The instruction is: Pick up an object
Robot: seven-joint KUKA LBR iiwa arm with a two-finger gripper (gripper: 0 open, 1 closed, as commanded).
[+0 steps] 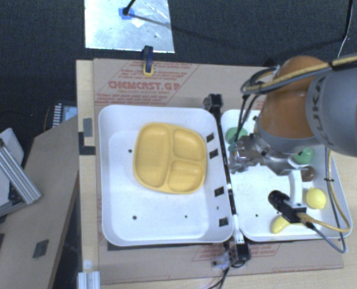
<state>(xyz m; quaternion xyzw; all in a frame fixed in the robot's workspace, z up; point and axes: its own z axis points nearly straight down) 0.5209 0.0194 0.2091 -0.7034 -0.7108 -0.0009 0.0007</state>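
My gripper (243, 159) hangs low over the left part of the right bin (250, 221), under the grey arm and its orange band. Beside it at the bin's back left lies a green object (232, 135), partly hidden by the gripper. A second green object (303, 156) sits to the right of the wrist, with a small brown piece (309, 174) just below it. A round yellow object (315, 198) rests at the right side, and a smaller yellow one (279, 225) lies near the front edge. I see nothing held.
The left bin (118, 221) holds a yellow divided plate (169, 157) near its middle. A black divider with clips (221, 161) runs between the bins. Cardboard (148, 80) lies under both bins.
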